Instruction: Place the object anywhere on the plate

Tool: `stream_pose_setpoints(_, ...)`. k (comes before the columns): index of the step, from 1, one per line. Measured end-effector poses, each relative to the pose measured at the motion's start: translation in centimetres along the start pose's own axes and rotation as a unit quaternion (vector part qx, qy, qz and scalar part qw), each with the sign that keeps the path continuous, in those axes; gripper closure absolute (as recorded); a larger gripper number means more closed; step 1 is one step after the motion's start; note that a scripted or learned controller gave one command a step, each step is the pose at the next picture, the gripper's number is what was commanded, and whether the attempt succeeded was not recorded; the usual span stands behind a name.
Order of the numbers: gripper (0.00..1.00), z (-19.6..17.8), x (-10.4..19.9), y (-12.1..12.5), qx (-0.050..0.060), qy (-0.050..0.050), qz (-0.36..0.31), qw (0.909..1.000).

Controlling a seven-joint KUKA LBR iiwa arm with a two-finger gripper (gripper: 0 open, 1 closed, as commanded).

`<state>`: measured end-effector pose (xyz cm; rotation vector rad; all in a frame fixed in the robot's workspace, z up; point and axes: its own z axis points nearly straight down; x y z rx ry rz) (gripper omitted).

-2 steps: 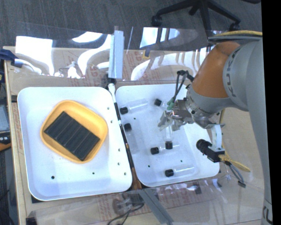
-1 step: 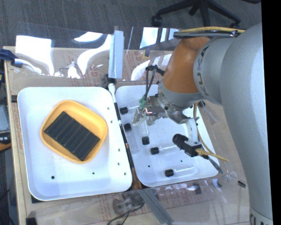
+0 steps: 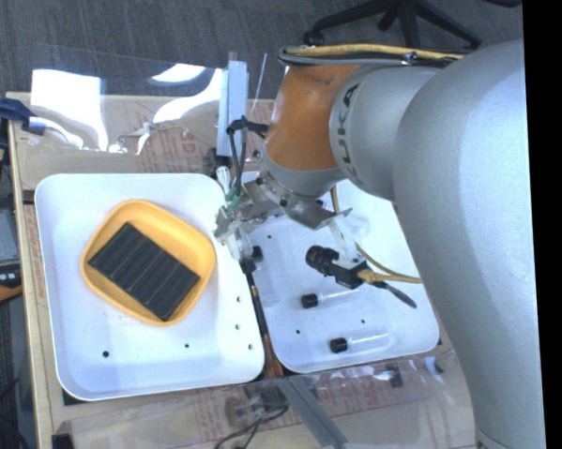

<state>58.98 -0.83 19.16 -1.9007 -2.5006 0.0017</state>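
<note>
The plate point(image 3: 149, 260), a yellow dish with a dark ribbed insert, sits in the left bin point(image 3: 72, 366), while the pincer point(image 3: 236, 221) hovers at the bins' divide, its state beyond telling, and the small dark object point(image 3: 335, 266) in the right bin point(image 3: 400, 339) looks light, rigid and best pinched across its narrow middle.

You get bright, even overhead light; glare flares off the clear sheet point(image 3: 115, 96) at the top left, bins point(image 3: 147, 357) near white, shadows soft, focus slightly soft.
</note>
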Motion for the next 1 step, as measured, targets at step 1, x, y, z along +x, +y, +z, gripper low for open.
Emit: stream_pose_setpoints(1, 0.0, 0.0, -0.02, 0.0, 0.0, 0.0, 0.0, 1.0)
